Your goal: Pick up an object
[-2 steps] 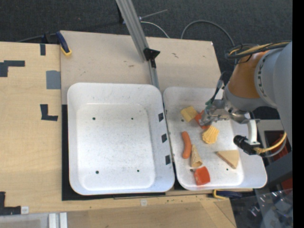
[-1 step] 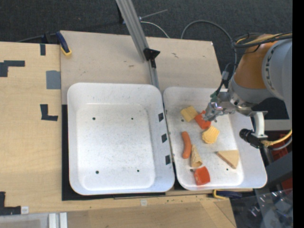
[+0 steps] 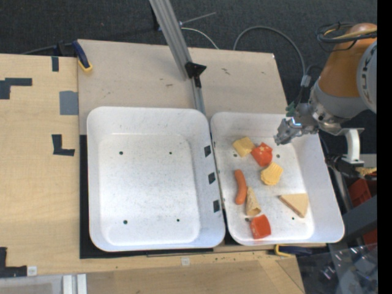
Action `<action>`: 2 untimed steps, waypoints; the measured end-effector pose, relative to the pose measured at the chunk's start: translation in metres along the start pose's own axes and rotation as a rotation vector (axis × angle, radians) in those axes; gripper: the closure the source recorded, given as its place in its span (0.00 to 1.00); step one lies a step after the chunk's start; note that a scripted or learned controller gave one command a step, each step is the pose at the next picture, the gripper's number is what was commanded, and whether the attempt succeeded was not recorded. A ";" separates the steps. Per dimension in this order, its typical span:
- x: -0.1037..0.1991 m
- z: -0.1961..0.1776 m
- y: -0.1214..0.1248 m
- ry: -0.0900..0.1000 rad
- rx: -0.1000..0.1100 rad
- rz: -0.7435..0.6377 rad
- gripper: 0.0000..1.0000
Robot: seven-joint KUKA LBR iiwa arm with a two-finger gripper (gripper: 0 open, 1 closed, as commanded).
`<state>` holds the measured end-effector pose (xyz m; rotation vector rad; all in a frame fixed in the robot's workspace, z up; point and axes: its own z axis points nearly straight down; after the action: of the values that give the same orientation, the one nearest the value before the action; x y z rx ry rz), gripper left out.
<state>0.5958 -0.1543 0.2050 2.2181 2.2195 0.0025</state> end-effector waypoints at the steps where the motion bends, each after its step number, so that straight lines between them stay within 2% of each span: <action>1: 0.000 -0.027 0.001 0.001 0.002 -0.001 1.00; 2: 0.047 -0.032 0.009 0.003 0.005 -0.005 1.00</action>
<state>0.6051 -0.1072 0.2365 2.2162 2.2293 0.0009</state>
